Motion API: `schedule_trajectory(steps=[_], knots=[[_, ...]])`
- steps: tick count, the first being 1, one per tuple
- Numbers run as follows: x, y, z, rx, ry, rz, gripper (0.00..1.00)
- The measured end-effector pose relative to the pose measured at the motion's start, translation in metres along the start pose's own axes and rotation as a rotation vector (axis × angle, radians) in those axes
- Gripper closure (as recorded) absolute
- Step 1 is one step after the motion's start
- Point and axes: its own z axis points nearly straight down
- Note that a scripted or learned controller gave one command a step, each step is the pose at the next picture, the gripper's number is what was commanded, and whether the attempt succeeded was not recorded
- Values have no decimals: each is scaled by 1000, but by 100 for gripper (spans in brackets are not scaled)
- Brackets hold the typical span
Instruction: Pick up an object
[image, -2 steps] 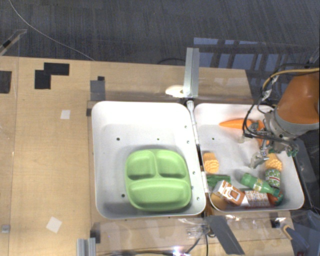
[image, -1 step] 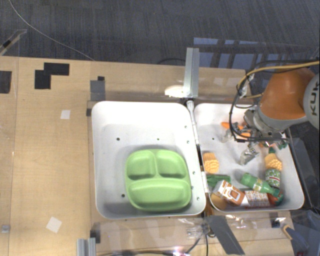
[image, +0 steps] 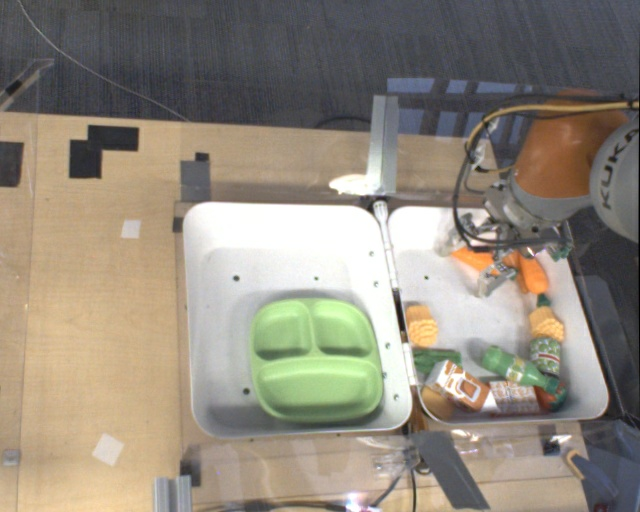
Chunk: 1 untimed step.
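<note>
Left bin (image: 200, 300) — divided plate (image: 316, 358) at 6 o'clock. Right bin (image: 590, 390) — carrots (image: 500, 266) at 12, corn (image: 421, 325) at 9, bottles (image: 515, 368) and carton (image: 462, 387) at 5.

Light falls evenly and fairly brightly from above, so the worktop (image: 90, 330) and both white bins (image: 290, 240) read clearly, with only a small blown-out glare patch at the worktop's far edge between the bins. Shadows are soft: a faint one lies under the green tray (image: 316, 358), and the bin walls shade gently toward their near corners. Focus is slightly soft overall, fine detail on the small items is smeared, and straight edges bow mildly near the frame's borders.
</note>
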Motion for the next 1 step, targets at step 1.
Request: schedule_trajectory(steps=[1], knots=[[-11, 15, -1, 8, -10, -14, 0]])
